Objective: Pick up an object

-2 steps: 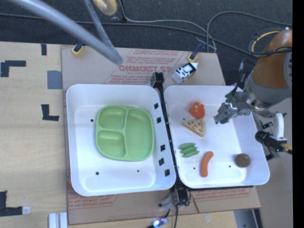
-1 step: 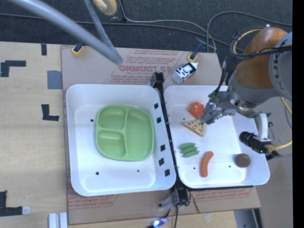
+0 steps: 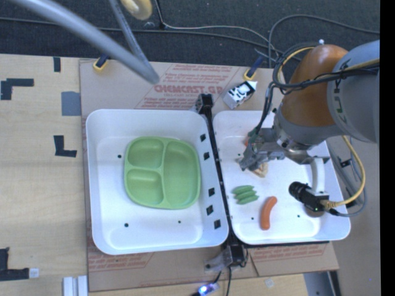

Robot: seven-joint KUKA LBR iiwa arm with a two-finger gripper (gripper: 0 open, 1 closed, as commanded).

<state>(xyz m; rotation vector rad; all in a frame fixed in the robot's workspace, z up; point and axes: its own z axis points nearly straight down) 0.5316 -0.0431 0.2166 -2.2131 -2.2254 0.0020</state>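
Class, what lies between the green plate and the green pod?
In the camera view, the bins' adjoining rims, with black clips, separate the green plate from the green pod.

A wooden bench (image 3: 37, 165) carries a cardboard sheet (image 3: 185, 85) under the left bin (image 3: 102, 227) and right bin (image 3: 290, 230), side by side.

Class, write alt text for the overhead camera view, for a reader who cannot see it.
A grey-and-orange robot arm reaches from the right into the right bin, its gripper over a small tan object. A green pod and an orange sausage-shaped item lie nearer the front of that bin; the left bin holds a green divided plate.
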